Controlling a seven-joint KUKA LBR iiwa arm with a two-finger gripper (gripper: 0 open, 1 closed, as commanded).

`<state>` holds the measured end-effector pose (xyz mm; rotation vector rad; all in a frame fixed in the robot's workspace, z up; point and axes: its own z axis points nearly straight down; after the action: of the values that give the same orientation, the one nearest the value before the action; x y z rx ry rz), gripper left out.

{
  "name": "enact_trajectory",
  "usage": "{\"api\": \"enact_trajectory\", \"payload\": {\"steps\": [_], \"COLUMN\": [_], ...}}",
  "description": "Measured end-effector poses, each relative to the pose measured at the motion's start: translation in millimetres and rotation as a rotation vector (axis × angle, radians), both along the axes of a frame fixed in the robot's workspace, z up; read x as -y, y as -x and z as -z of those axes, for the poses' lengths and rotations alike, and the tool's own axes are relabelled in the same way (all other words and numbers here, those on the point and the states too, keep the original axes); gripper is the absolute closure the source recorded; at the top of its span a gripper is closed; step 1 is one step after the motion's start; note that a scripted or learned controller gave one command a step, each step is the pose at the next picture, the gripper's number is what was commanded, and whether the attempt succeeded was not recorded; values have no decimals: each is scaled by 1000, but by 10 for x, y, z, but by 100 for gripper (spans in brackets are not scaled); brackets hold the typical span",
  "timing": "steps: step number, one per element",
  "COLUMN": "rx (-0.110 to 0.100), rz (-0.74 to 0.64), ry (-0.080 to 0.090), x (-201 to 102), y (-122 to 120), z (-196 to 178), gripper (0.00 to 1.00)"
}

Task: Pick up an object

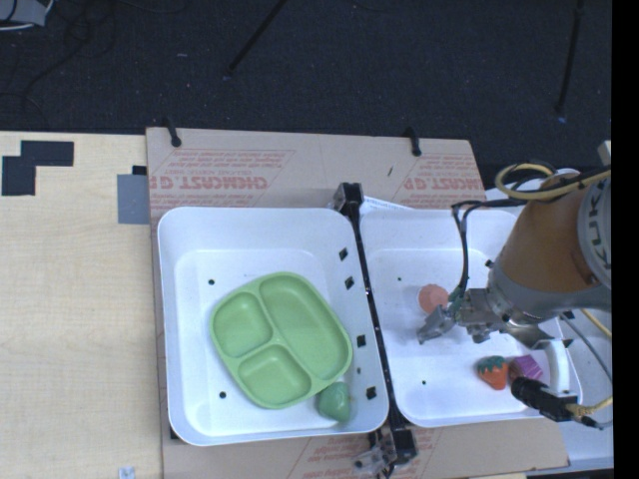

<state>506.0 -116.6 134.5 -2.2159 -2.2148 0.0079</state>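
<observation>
In the right bin (439, 412) a small salmon-pink round object (432, 295) lies near the middle. My gripper (435, 324) hangs just below and in front of it, low over the bin floor, on the end of the grey arm with its orange band (544, 242). Nothing shows in its grasp. Near the front right of the same bin lie a red-orange strawberry-like toy (491, 370) and, touching it, a purple object (526, 368).
The left bin (180, 267) holds a green divided plate (280, 338) with a small green round object (334, 401) at its front right corner. A black divider (365, 307) separates the bins. Cables (544, 399) trail at the right bin's front right.
</observation>
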Motion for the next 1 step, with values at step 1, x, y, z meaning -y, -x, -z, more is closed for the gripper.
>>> {"api": "enact_trajectory", "payload": {"steps": [1], "rx": [7], "rz": [0], "ry": [2], "x": [-8], "y": [1], "z": [486], "gripper": [0]}}
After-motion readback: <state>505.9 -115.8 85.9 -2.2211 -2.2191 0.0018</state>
